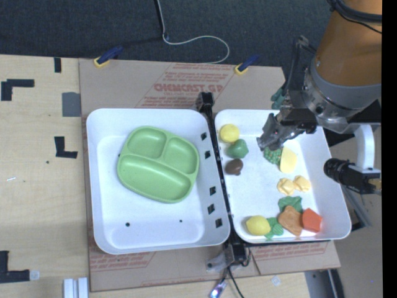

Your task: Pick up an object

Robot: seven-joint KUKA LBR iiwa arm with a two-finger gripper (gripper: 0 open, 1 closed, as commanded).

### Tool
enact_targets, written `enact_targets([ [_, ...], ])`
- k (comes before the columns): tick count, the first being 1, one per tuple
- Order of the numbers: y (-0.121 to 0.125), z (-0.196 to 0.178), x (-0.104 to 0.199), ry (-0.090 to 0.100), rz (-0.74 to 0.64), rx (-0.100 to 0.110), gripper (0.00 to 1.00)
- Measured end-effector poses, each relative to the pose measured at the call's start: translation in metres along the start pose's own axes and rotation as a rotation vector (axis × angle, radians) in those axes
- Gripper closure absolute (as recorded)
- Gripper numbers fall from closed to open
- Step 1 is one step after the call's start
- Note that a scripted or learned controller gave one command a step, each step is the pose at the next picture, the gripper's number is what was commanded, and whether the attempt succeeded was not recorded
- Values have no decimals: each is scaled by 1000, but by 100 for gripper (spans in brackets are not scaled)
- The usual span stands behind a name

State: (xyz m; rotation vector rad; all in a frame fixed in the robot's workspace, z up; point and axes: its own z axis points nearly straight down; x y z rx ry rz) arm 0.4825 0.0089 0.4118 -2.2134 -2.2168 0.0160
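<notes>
Hovering low over the right bin [329, 157], the gripper [271, 143] sits w/ its dark fingertips down near the bin's upper middle; whether it's open or shut can't be told from this angle, and nothing visibly sits between the tips. Right under and just to the tool's lower right: a dark green leafy piece [272, 155], touching a pale yellow oblong [288, 159] whose long axis runs roughly top-to-bottom in view. That pair looks like the nearest candidate, so the next move prob. turns on a short drop down-right, not a reach across. To the tool's left, near the divider: a yellow round fruit [229, 133], a green piece [238, 148], a brown piece [234, 166], stacked in a loose column. Further toward the near edge: small pale yellow chunks [293, 184], another green leafy bit [289, 202], an orange-brown wedge [289, 220], a red block [311, 220], a lemon-like yellow piece [258, 225]. Left bin [102, 166] holds a green divided plate [159, 163], well apart from the action.
</notes>
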Motion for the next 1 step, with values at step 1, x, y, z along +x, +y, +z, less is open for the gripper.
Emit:
enact_targets([
  [1,3,-9,68,2,-7,-12,100],
])
